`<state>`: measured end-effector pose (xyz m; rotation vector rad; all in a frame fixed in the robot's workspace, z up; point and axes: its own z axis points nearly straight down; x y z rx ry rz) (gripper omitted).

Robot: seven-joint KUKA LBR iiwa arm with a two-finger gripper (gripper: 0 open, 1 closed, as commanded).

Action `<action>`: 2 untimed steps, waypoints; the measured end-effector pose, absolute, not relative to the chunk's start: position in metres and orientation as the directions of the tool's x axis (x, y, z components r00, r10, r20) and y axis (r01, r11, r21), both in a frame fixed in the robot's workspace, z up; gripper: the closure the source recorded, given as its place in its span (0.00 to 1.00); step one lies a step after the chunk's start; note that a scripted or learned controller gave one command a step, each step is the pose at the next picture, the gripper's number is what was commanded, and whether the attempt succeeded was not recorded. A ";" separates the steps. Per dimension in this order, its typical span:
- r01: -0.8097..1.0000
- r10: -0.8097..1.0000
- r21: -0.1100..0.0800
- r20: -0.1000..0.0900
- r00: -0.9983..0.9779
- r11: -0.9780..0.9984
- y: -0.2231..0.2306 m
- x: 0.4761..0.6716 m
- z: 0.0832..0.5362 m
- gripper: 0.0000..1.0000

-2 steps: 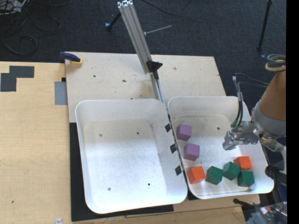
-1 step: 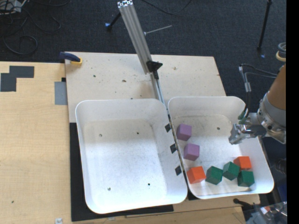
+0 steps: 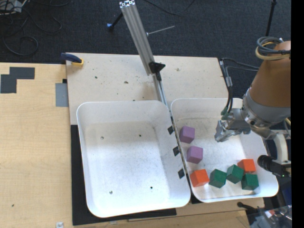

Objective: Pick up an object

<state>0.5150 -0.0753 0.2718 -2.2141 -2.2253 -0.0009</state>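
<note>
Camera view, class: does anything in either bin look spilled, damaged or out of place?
Nothing stands out. All seven blocks, such as the purple block and orange block, lie inside the right bin, none broken or spilled. The gripper hangs above that bin.

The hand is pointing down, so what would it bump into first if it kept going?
Probably the bare white floor of the right bin. The hand hangs right of the purple blocks, though depth is hard to judge.

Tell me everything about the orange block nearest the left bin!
The small orange cube looks like matte foam or painted wood. It sits flat, turned slightly, in the front left corner of the right white bin, close against the wall. A green cube sits just to its right, a purple cube just behind. Nothing grips it.
</note>
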 end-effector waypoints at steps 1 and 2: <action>1.000 1.000 -0.002 0.001 -0.004 0.004 -0.034 0.529 0.269 1.00; 1.000 1.000 -0.005 0.002 -0.004 0.004 0.018 0.538 0.258 1.00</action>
